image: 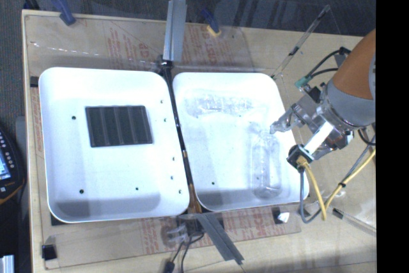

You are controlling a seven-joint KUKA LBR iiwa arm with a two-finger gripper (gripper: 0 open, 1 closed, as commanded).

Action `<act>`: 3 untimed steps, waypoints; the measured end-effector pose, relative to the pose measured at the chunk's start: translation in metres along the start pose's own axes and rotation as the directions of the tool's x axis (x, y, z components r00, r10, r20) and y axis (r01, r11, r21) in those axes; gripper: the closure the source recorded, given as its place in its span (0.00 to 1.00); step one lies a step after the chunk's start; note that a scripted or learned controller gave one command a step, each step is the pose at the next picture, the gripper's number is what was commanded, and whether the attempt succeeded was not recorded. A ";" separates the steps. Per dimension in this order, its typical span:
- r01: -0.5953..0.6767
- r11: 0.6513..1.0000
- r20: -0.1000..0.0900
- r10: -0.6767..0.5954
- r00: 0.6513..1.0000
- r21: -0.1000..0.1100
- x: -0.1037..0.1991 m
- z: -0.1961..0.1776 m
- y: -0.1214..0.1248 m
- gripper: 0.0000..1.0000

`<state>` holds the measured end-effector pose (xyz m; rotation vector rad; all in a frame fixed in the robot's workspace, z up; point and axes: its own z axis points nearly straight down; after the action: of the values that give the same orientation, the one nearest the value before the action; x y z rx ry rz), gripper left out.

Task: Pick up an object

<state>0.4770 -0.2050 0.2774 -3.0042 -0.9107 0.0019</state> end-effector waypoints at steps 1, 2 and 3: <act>0.021 1.000 0.002 -0.021 1.000 0.003 0.005 0.063 0.009 0.00; 0.030 1.000 0.002 -0.030 1.000 0.007 0.007 0.053 0.008 1.00; -0.350 0.937 0.000 0.350 0.937 0.000 0.071 0.004 -0.037 1.00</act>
<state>0.5158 -0.1348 0.2733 -3.1188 -0.3627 0.0023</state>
